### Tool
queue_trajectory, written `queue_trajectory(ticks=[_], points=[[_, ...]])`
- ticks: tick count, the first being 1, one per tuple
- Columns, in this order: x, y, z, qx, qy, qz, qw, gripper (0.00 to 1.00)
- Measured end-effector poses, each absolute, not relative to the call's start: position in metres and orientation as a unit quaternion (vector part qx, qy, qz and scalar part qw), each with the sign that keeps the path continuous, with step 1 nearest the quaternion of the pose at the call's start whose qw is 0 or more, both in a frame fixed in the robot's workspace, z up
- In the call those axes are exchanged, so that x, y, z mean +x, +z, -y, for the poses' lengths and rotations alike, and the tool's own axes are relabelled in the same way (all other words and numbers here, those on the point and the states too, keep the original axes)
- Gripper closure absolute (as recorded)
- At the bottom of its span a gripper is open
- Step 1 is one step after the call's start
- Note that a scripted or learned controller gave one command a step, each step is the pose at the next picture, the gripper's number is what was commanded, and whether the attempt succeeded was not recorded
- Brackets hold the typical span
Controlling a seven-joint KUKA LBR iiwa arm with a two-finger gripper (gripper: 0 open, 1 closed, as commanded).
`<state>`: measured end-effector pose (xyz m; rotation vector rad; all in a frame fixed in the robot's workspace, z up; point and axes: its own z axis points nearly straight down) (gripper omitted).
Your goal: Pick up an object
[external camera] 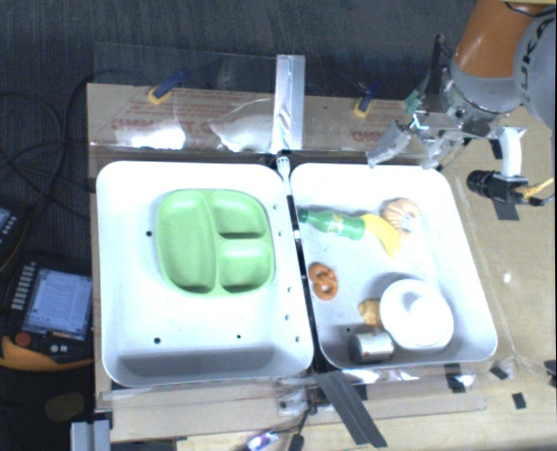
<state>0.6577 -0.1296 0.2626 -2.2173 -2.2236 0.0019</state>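
Gripper point(405, 148) parked high at two o'clock, just over the back rim of the right bin point(466, 252), fingers splayed apart, nothing between them. Looks like the approach step of the pick: no descent begun, no target committed.

Nearest candidates, moving outward toward five o'clock: orange-and-white ball point(402, 212) touching the yellow banana point(383, 233); green bottle point(334, 224) lying on its side toward nine o'clock of those. Further down: pretzel point(322, 281) near the divider, white bowl point(414, 314) upside down, small tan piece point(369, 311) tucked against it, metal can point(373, 347) at the front wall.

Next move, by judgement: drop into the bin, centre over one item, close. Ball closest; crowding against the banana a risk.

Count: seven objects in the right bin, one of each. Left bin point(118, 327), at nine o'clock: one green divided tray point(216, 241). Two bins.
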Motion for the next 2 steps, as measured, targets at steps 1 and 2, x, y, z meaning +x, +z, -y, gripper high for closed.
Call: queue_trajectory(ticks=[1, 2], points=[[0.658, 0.271, 0.129, -0.705, 0.0011, 0.709, 0.001, 1.00], [0.656, 0.150, 0.144, -0.824, 0.0013, 0.567, 0.001, 1.00]])
